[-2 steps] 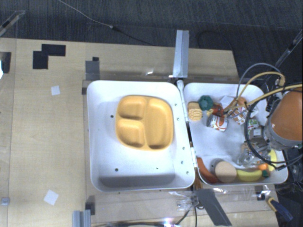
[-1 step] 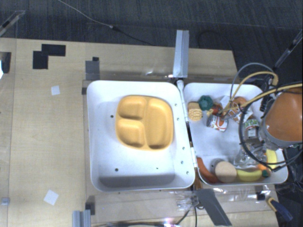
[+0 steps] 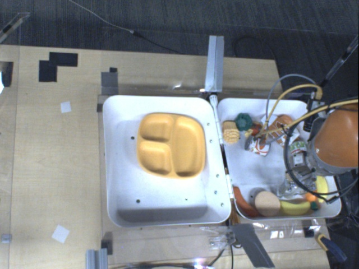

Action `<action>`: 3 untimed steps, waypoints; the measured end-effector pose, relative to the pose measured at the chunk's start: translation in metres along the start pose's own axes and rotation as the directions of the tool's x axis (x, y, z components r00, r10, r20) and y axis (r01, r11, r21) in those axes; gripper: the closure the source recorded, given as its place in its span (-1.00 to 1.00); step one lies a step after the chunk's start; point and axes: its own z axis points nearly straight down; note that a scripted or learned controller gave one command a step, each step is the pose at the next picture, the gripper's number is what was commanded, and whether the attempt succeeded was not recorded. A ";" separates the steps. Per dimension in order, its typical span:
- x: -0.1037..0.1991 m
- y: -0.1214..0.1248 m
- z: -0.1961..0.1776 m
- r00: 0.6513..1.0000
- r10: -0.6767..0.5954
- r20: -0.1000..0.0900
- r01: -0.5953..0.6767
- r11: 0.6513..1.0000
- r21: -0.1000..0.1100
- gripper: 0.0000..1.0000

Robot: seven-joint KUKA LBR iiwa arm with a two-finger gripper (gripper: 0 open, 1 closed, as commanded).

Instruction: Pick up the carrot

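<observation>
One carrot lies beside one banana in right bin.

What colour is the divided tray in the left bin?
Yellow-tan, plain, no pattern. The tray shows best in the camera view, sitting in the left bin.

A yellow divided tray lies in the left bin, slightly tilted.

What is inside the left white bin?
The left bin holds one yellow divided tray with three compartments. What lies under the tray is covered and cannot be seen.
</observation>
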 end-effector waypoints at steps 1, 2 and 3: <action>0.027 -0.002 0.001 0.998 -0.066 0.000 0.066 0.998 -0.004 1.00; 0.029 -0.001 -0.030 0.986 0.168 -0.002 -0.168 0.986 -0.010 1.00; 0.014 0.002 -0.019 0.999 -0.047 0.000 0.047 0.999 -0.012 1.00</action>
